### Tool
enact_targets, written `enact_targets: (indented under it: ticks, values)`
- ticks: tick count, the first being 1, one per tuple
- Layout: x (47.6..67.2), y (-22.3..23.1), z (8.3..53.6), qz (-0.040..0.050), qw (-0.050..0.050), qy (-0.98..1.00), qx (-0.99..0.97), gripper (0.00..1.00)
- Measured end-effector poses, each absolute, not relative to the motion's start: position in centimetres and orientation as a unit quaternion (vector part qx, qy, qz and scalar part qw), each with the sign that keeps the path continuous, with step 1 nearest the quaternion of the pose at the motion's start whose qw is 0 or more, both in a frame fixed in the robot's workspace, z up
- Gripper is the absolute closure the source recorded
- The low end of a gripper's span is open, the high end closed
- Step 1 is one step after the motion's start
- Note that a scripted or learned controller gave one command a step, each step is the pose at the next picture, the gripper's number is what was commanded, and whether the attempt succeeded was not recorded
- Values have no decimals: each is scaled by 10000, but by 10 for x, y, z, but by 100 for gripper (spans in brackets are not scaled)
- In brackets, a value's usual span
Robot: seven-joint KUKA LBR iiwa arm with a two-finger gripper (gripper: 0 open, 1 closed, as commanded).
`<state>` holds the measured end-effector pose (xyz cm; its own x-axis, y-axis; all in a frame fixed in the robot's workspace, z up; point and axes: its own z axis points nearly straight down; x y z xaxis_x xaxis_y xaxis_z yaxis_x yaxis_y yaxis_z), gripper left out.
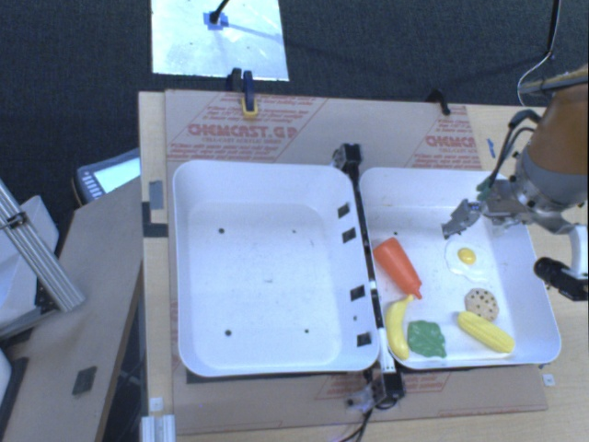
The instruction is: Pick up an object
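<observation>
The right bin [433,187] holds several toy foods. An orange carrot [398,263] lies near its left wall, with a yellow banana [397,328] and a green leafy piece [427,339] below it. A fried egg [466,258], a brown cookie [480,303] and a yellow corn cob [486,331] lie on the right side. My gripper [457,221] hangs over the right bin's upper right part, just above and left of the egg, and nothing shows in it.
The left bin [267,265] sits beside the right one, with a black divider strip [361,247] between them. The arm's orange band [561,141] stands at the right edge. A black clamp [561,279] juts in at the right bin's right rim.
</observation>
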<state>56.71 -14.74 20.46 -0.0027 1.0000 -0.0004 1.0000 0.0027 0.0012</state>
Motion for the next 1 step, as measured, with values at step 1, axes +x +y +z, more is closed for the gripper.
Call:
enact_targets:
  ticks: [1]
  values:
    - [631, -33, 260, 47, 32, 7126, 7015, 0]
